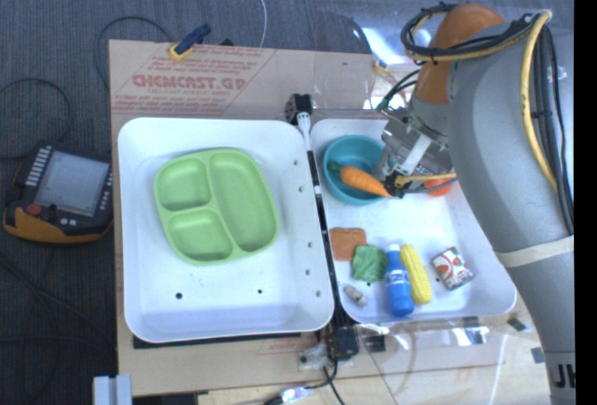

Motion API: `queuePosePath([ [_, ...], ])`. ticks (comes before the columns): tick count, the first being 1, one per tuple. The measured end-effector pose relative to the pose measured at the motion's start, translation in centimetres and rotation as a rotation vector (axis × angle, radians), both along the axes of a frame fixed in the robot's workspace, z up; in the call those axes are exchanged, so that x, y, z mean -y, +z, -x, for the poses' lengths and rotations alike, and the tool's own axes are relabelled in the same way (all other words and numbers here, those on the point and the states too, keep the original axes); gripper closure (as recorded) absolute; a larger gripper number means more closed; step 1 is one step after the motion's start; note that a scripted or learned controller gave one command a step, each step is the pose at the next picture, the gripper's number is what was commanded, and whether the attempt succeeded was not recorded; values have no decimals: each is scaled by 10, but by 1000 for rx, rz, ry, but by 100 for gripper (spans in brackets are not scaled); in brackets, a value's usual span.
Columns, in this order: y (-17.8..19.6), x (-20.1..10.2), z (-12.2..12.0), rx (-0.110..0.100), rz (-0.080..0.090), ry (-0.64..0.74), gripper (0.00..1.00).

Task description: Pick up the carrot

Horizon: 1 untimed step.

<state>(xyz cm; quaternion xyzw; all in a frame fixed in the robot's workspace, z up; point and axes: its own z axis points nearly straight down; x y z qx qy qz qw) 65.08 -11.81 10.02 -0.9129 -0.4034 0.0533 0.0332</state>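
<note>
Along the nearest edge of the right-hand shallow white bin point(485, 296), a blue plastic bottle point(398, 282), a yellow corn cob point(417, 273) and a small red-and-white can point(450, 268) are seen, well below the fingers. Slightly farther back, a green leafy toy point(369, 262) and an orange-brown flat square point(347, 243) are found. Beyond these, the orange carrot point(364, 180) is seen lying across the rim of a round teal bowl point(347, 157), its right end touching the fingertips of the grey two-finger gripper point(399, 181). Whether the fingers are spread or pressed together cannot be told. To the fingers' far left, a light-green divided plastic plate point(215, 203) is held in the left-hand white bin point(140, 235).
</note>
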Motion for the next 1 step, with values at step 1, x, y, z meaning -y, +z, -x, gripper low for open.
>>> queuePosePath([
  [1,89,-107,78,130,28,-64,100],
])
